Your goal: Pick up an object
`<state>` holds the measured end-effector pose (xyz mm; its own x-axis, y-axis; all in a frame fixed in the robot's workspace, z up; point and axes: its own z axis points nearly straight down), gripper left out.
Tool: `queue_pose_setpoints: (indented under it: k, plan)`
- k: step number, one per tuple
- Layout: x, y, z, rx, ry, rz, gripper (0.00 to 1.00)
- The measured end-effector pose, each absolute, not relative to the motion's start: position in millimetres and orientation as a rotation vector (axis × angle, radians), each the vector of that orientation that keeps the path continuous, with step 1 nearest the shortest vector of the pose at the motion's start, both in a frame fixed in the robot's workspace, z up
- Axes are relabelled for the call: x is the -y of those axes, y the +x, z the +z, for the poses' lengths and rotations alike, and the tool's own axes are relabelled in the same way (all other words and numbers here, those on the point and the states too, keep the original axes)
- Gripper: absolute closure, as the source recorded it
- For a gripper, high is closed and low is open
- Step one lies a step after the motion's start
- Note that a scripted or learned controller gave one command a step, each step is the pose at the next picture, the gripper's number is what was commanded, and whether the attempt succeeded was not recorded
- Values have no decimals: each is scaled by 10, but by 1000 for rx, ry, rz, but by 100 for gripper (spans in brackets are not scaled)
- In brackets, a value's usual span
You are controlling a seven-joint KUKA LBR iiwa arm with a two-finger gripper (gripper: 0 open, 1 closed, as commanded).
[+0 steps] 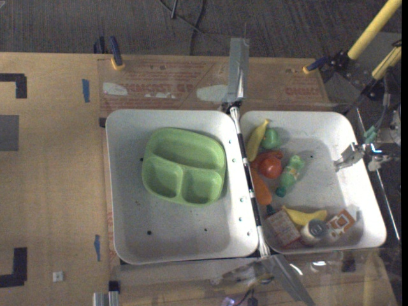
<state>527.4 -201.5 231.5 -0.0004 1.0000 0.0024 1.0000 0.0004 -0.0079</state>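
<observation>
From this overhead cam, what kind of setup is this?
Likely a robot grasping test bench in a lab: two white bins clamped to a wooden benchtop, toy food in the right bin, a green divided plate in the left, cables on carpet.

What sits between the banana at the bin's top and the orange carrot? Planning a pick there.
In the camera view, a red tomato lies between the banana and the carrot.

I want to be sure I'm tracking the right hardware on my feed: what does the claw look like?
The claw is a small, pale grey metal piece at the right bin's right side. Just behind it are a teal spot and thin dark cables. It is too small and blurred to show any markings.
</observation>
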Motion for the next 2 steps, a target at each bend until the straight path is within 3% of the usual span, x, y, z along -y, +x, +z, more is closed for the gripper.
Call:
queue_pose_setpoints:
  k: [1, 2]
  plan:
    - [2018, 5278, 2393, 2215, -2215, 8, 100]
    - [2019, 5277, 2393, 2215, -2215, 8, 0]
